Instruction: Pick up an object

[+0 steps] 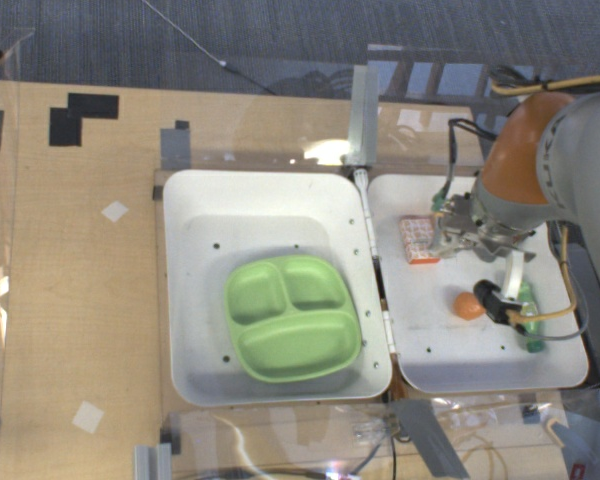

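In the right white bin, pink-speckled packet beside the hand, grip unclear.

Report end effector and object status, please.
End effector in right bin, beside small pink box. Grasp not confirmed. Orange ball apart, unblocked.

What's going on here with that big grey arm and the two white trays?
A grey robot arm reaches in from the right, set to pick something up. Its gripper is low in the right bin, right beside a small pink-and-white packet; whether it has hold of it is unclear. An orange ball lies further toward the front of that bin. The left bin holds a green divided plate, well away from the arm.
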Robot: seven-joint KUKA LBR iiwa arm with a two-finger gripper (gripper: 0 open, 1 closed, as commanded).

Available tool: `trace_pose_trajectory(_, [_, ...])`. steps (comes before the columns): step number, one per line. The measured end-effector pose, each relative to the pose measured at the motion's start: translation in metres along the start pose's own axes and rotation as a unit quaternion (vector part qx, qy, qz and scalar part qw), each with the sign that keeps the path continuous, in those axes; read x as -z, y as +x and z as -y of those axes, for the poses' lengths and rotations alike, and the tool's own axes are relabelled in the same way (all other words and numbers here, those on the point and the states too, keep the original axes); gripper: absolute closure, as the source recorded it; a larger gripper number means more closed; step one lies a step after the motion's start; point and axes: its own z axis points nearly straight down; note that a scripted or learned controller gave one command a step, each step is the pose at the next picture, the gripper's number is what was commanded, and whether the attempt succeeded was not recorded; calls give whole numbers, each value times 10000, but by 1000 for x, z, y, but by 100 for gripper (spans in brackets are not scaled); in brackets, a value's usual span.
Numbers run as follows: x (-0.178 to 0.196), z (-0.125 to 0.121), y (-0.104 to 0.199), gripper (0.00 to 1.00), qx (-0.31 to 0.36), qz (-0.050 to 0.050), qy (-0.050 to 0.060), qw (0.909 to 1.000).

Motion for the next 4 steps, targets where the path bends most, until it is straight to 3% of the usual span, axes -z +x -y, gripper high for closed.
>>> trace_pose_trajectory(1, [0, 0, 0, 0, 0, 1, 0, 10000])
trace_pose_trajectory(2, [-15, -6, 14, 0, -1925, 16, 72, 9813])
trace_pose_trajectory(3, [-4, -10, 16, 100, -1876, 4, 34, 9822])
trace_pose_trajectory(4, [-13, -10, 20, 100, -2644, 34, 38, 9644])
